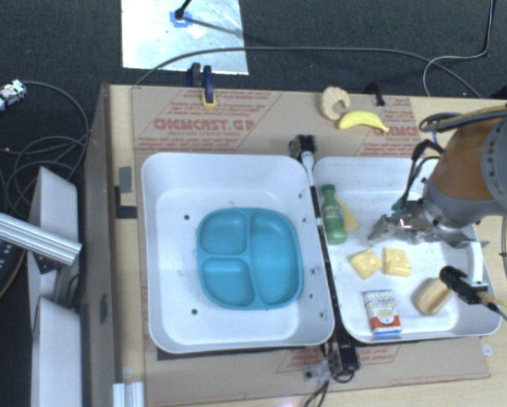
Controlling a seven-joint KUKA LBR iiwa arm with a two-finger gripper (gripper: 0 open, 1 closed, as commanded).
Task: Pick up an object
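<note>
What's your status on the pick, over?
Claw low over right bin, nothing seen held. Yellow pieces just below it, untouched. Green bottle close alongside.

Divided plate point(249, 257) in left bin point(164, 227), bottle point(331, 214), carton point(381, 312) in right bin point(359, 175), banana point(362, 121) behind

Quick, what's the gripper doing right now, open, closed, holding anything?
Gripper: hovering over the right bin above the yellow pieces; open or closed cannot be told, and nothing is seen held.
</note>
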